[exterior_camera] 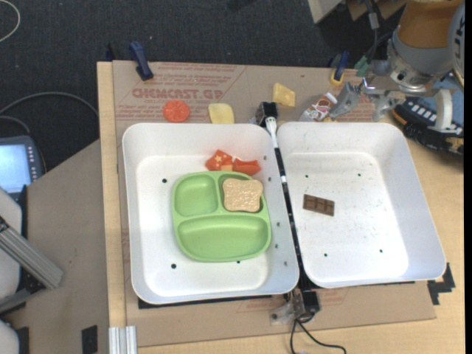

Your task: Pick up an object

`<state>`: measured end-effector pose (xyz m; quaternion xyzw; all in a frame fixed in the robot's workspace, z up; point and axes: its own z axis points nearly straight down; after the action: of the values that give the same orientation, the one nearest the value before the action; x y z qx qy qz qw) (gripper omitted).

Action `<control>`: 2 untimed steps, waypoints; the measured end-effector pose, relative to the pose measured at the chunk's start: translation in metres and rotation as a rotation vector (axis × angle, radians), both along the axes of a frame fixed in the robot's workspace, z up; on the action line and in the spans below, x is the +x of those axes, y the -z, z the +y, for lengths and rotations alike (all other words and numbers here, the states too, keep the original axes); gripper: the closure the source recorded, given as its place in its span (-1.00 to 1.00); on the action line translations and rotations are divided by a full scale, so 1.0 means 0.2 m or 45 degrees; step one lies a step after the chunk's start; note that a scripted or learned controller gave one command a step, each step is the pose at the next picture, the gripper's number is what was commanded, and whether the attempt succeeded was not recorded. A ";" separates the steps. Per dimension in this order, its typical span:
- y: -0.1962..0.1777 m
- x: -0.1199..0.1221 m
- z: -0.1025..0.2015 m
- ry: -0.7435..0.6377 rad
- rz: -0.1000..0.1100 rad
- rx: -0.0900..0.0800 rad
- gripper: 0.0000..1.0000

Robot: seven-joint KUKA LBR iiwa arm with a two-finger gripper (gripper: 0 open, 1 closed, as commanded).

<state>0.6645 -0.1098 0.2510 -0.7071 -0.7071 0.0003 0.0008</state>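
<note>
You're at the very start here: the silver two-finger hand (361, 98) hovers beyond the right shallow white bin (413, 198), fingers apart and gripping nothing, while the flat brown chocolate bar (319, 206) lies untouched on that bin's floor.

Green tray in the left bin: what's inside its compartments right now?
The green tray holds one slice of bread in its upper right compartment. Whatever lies beneath the bread is covered.

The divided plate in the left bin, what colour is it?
Green; the divided plate shows clearly in the camera view.
</note>
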 end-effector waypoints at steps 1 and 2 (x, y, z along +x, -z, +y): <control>0.65 -0.71 0.01 0.006 0.029 0.006 -1.00; 0.84 -0.43 0.09 -0.004 -0.007 -0.003 -1.00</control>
<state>0.5789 -0.0918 0.0823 -0.7060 -0.7082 -0.0007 -0.0020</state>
